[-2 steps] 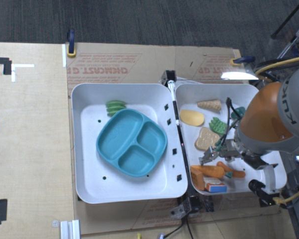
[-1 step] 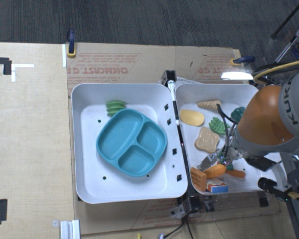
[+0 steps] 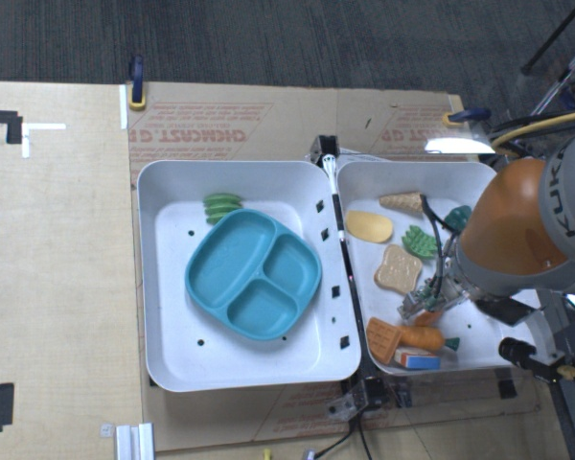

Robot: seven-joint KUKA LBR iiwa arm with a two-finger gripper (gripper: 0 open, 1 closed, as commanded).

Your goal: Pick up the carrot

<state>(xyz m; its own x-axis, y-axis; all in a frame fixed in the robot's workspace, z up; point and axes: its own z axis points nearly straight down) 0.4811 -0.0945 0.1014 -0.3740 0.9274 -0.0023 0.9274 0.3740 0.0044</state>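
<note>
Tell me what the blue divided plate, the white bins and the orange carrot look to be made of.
Blue three-compartment plate: probably moulded plastic, matte, one even colour with soft rounded ridges.
Two shallow white bins: likely thin plastic or coated metal, smooth with a slight sheen; the look leaves it open.
Small orange carrot: seemingly toy plastic, uniform colour, lying under the two-finger gripper; too small to tell its finish.
</note>
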